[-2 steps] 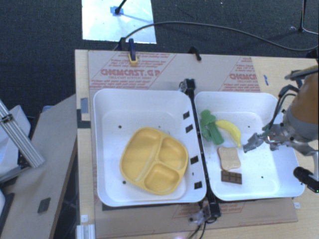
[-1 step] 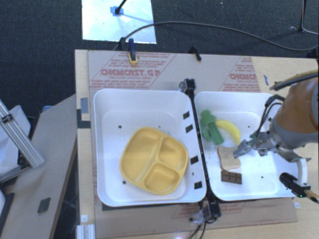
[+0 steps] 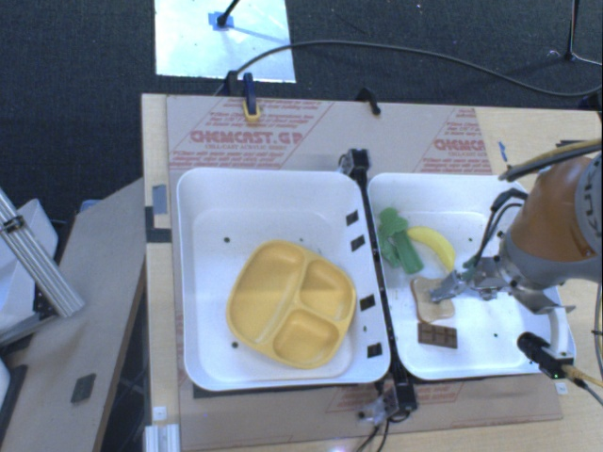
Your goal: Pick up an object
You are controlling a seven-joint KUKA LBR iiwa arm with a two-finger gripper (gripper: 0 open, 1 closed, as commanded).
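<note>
Here, claw [image 3: 445,293] over toast slice [image 3: 429,299], finger state unclear, chocolate bar [image 3: 437,335] just below.

We count two white bins: the left bin [image 3: 203,252] and the right bin [image 3: 490,351]. One yellow divided tray [image 3: 290,302], one banana [image 3: 433,244], one green piece [image 3: 399,240], one tan slice [image 3: 426,297], one chocolate bar [image 3: 437,335].
</note>
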